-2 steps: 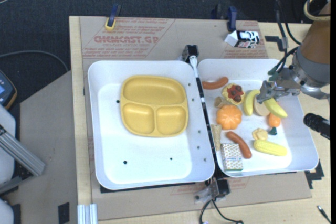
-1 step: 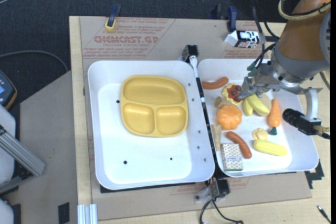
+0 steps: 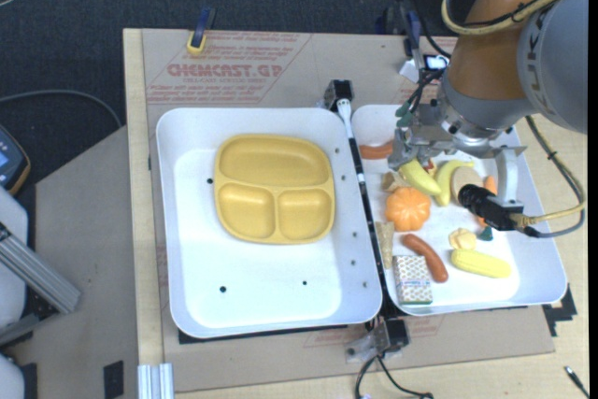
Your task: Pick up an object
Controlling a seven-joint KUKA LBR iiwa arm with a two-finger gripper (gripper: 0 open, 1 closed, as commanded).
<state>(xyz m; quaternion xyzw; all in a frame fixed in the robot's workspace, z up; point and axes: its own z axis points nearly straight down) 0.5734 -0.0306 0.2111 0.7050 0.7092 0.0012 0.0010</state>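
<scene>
A banana (image 3: 418,175) lay in the right bin (image 3: 537,280) beside an orange (image 3: 408,208), directly under my gripper (image 3: 414,156); its grip I could not tell. The left bin (image 3: 177,201) held a yellow tray (image 3: 275,187). The board (image 3: 229,65) read "CHEMCAST GP".

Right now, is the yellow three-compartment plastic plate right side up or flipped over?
Right side up: the yellow three-compartment plastic plate lies flat in the left white bin, its hollows facing up with nothing in them.

Yellow divided tray (image 3: 275,187) in left white bin (image 3: 187,229), well left of tool. Blue-yellow clamp (image 3: 198,35) at table (image 3: 149,201) far edge, farther left.
</scene>
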